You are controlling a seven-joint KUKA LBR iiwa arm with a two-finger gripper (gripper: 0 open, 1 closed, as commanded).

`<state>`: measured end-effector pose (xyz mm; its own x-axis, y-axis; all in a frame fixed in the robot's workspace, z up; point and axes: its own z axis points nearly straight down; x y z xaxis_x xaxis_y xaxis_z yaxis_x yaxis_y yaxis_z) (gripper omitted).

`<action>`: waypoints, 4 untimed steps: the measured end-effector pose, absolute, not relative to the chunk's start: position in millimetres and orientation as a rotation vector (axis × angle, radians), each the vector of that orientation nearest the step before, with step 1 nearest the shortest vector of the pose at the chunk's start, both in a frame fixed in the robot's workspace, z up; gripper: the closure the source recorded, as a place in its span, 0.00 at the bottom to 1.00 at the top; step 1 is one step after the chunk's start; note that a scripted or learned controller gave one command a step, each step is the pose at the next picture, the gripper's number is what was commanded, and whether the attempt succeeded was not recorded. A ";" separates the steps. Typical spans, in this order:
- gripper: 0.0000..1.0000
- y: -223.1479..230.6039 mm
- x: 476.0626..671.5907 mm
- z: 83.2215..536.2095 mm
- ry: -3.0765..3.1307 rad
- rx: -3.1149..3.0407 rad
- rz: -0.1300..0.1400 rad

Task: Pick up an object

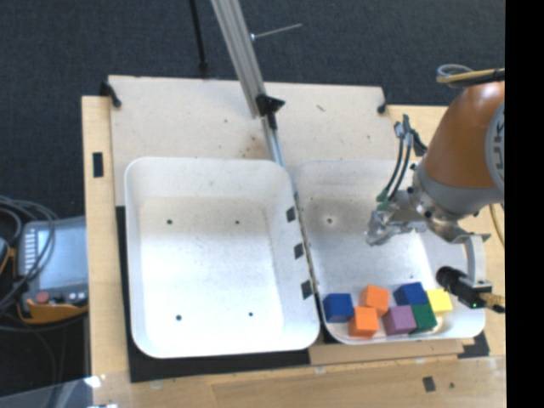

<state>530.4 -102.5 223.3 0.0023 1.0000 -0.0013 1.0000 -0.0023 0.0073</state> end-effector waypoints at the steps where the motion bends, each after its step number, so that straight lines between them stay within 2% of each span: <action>1: 1.00 -93.2 534.6 279.1 2.222 2.212 0.008; 2: 1.00 -46.5 546.1 263.3 2.228 2.216 -0.001; 4: 1.00 55.6 567.6 240.8 2.227 2.214 0.001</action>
